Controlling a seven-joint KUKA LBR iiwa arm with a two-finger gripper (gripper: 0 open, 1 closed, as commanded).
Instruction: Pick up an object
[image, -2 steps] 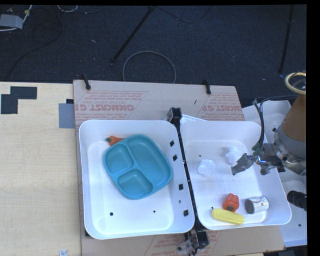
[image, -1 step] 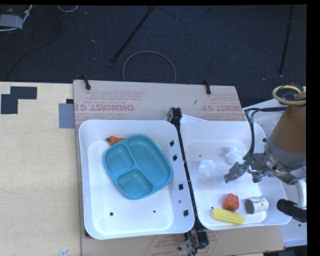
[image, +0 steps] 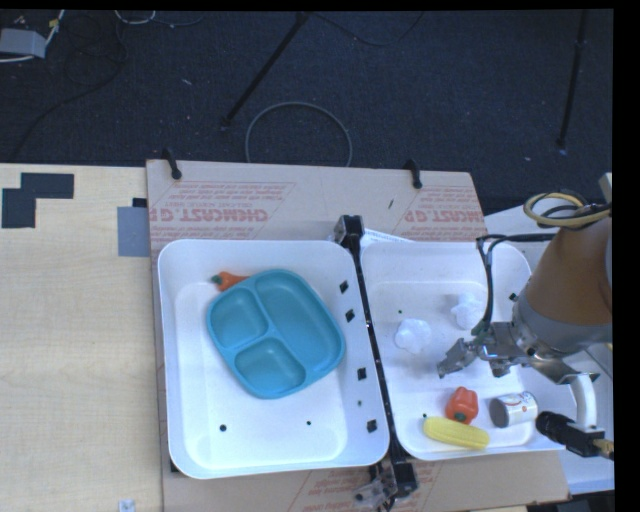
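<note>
Camera view: two white bins side by side on a cardboard sheet (image: 300, 200) laid on the bench. Left bin (image: 190, 420) holds a blue three-compartment tray (image: 275, 332), tilted; a small orange item (image: 228, 281) peeks out at the tray's far-left edge, touching it. Right bin (image: 440, 270) holds a yellow corn cob (image: 456, 432) along the near wall, a red-orange pepper-like piece (image: 461, 404) just beyond it, a small white can (image: 514, 409) to their right, and two whitish pieces (image: 412, 333) (image: 465, 310) farther back. Gripper (image: 458, 358) sits low over the right bin, above the pepper; fingers parted, nothing between them. Light wood benchtop (image: 70, 360) at left; dark carpet (image: 420, 80) with cables beyond.
</note>
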